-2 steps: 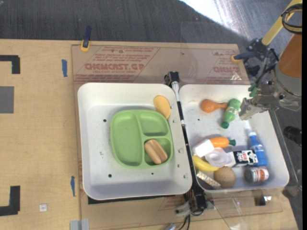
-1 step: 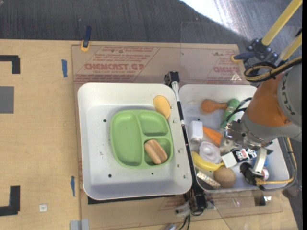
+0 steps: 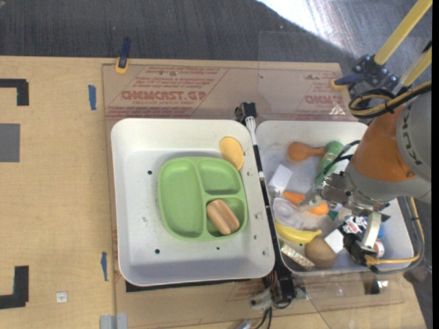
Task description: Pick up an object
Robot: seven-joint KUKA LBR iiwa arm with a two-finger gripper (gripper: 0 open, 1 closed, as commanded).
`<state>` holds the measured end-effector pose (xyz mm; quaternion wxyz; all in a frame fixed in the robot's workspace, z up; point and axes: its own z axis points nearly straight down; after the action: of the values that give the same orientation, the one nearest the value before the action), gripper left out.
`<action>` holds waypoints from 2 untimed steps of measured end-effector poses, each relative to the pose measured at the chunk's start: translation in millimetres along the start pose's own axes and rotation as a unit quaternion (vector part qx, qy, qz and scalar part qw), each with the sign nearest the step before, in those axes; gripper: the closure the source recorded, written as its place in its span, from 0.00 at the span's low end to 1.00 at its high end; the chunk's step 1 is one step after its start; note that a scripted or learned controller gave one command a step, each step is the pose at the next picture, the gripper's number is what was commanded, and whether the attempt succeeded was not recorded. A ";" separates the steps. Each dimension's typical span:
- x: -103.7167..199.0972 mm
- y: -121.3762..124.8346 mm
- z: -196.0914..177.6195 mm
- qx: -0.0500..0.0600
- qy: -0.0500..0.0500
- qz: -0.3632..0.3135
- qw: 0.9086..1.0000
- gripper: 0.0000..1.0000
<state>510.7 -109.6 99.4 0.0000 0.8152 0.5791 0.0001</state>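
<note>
Reaching in from the right, the grey arm with its orange band [image 3: 383,153] drops its gripper [image 3: 343,196] into the right white bin [image 3: 405,252], low over the clutter beside a yellow banana [image 3: 296,234] and brown potato-like lump [image 3: 319,251]; whether it grasps anything, I cannot tell.

Dark grey carpet floor [image 3: 137,12] w/ bright light patch [image 3: 309,2] at top right. Light brown wooden bench top [image 3: 48,184] has black tape marks [image 3: 17,91].
</note>
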 end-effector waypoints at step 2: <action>0.4 0.4 -9.2 -0.001 0.000 0.000 1.000 0.00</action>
<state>511.2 -109.4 108.6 0.0007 0.8152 0.5792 0.0001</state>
